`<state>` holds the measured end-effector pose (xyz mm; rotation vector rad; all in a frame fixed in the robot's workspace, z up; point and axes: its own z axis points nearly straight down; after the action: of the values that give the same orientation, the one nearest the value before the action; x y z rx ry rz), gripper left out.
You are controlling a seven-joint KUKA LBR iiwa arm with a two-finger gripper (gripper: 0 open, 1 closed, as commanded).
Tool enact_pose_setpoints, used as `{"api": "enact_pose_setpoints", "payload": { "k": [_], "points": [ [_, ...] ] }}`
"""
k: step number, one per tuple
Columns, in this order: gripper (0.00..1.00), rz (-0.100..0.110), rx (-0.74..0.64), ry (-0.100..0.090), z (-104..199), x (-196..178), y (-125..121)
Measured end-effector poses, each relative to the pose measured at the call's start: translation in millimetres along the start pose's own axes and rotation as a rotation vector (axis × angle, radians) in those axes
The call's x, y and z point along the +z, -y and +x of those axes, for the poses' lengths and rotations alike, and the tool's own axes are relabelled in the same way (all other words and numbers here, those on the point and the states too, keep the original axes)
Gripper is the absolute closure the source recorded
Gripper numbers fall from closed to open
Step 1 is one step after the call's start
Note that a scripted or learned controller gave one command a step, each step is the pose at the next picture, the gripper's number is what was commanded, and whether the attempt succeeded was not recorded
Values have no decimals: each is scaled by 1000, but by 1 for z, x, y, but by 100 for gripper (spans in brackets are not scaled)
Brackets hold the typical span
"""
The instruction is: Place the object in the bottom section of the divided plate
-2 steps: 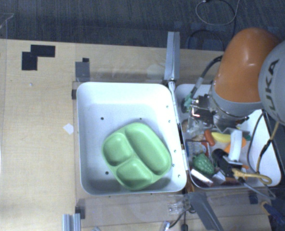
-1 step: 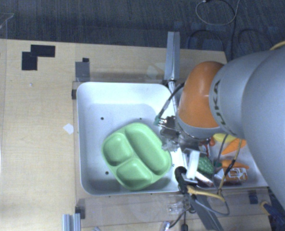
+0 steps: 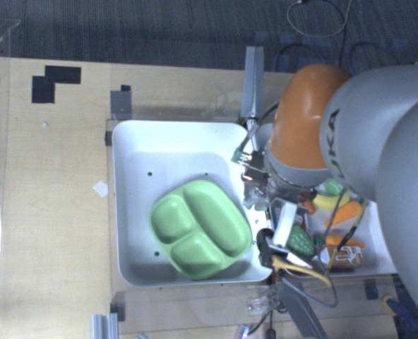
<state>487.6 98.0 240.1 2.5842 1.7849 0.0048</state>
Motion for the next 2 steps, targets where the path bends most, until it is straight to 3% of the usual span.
{"api": "enact_pose_setpoints", "payload": {
  "k": [1,2],
  "points": [
    [100,3,-47,1,46,37,17],
    [100,2,273,1,44,40,-22]
  ]
}}
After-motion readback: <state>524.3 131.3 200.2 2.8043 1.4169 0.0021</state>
